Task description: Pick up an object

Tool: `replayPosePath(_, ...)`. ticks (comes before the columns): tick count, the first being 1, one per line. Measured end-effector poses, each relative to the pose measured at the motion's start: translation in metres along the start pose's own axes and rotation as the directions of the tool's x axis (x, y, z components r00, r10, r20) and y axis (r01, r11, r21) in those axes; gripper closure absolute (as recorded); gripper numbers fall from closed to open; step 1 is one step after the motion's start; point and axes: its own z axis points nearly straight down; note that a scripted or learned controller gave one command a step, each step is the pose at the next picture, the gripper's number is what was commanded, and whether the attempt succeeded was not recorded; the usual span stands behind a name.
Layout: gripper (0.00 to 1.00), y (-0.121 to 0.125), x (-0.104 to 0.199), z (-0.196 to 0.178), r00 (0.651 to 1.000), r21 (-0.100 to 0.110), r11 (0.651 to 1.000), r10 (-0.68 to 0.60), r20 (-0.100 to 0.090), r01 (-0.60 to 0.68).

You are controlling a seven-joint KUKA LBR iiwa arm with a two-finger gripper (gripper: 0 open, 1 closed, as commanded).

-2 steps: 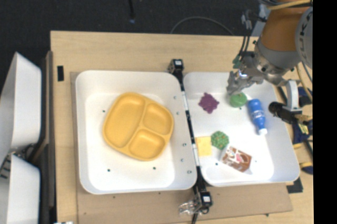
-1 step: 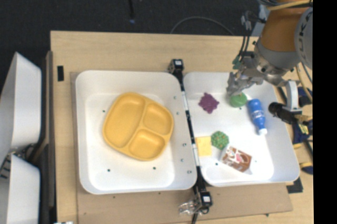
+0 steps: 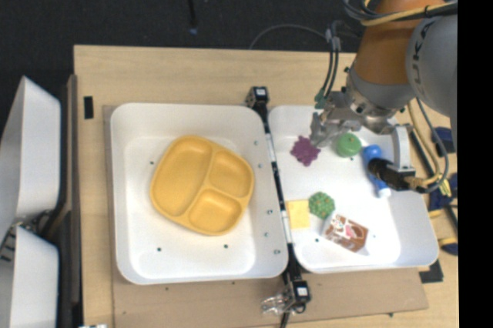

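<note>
Overhead, the tool (image 3: 330, 126) hangs near the right bin's (image 3: 408, 246) far edge, between a purple object (image 3: 305, 151) and a green ball (image 3: 348, 145); its grip state I cannot tell. A yellow block (image 3: 298, 215), green lump (image 3: 321, 203) and brown packet (image 3: 346, 232) lie towards the near edge.

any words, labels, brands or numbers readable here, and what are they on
None can be read.
The small brown and white packet in the right bin has a printed wrapper, but the print is too small and blurred to make out.
The yellow divided tray, the purple object, both green objects, the yellow block and the blue object show no markings.
</note>
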Motion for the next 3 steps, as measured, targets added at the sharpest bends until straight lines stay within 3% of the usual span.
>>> replayPosePath(3,1.00,-0.006,0.150,0.009,1.000,0.000,1.000,-0.003,-0.002,0.003)
